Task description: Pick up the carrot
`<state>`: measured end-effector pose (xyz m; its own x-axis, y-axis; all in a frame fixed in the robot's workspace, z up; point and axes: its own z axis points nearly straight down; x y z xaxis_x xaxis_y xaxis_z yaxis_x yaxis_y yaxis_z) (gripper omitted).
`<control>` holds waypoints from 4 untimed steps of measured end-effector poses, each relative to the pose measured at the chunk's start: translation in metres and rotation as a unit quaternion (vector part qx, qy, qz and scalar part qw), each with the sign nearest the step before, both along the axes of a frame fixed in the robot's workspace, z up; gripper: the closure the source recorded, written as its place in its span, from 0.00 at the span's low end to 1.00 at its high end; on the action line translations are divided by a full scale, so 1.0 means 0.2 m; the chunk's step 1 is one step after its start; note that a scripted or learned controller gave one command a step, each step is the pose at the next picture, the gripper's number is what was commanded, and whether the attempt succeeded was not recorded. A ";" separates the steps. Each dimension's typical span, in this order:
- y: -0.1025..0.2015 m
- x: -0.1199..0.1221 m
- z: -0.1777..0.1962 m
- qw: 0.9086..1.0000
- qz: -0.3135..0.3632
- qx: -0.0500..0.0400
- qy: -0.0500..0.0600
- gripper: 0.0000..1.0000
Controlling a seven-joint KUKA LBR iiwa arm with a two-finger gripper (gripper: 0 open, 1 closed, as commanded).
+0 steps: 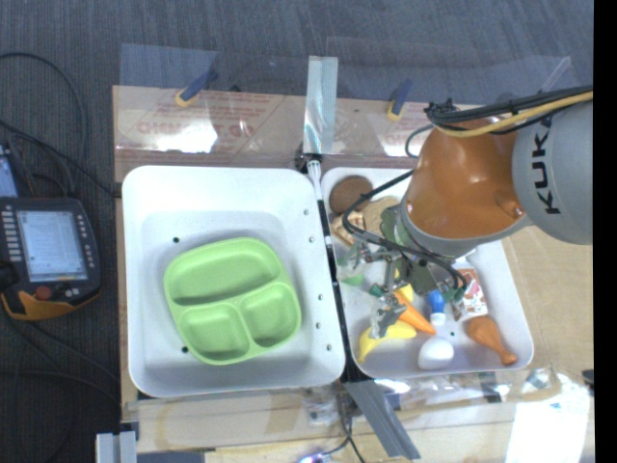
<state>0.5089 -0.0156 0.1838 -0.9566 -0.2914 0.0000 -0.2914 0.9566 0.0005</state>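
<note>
Carrot (416,318) lying in the right bin (511,302), slanting among a white egg (436,352), a yellow piece (371,343) and a brown drumstick (490,339). Hand (389,312) hanging low over that bin, just left of the carrot, touching or not unclear; spread or pressed together, impossible to tell. Green divided plate (231,299) sitting in the left bin (154,210).

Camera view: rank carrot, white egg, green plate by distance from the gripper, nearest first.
From the gripper:
1. carrot, just to its right in the right bin.
2. white egg, lower right, near the bin's front edge.
3. green plate, in the left bin.
</note>
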 end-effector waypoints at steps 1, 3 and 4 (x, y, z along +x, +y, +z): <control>-0.21 -0.05 0.00 0.999 -0.054 0.000 -0.001 0.00; -0.48 -0.08 -0.36 1.000 0.011 -0.001 0.000 1.00; -0.44 0.02 0.25 0.999 -0.032 -0.001 -0.007 1.00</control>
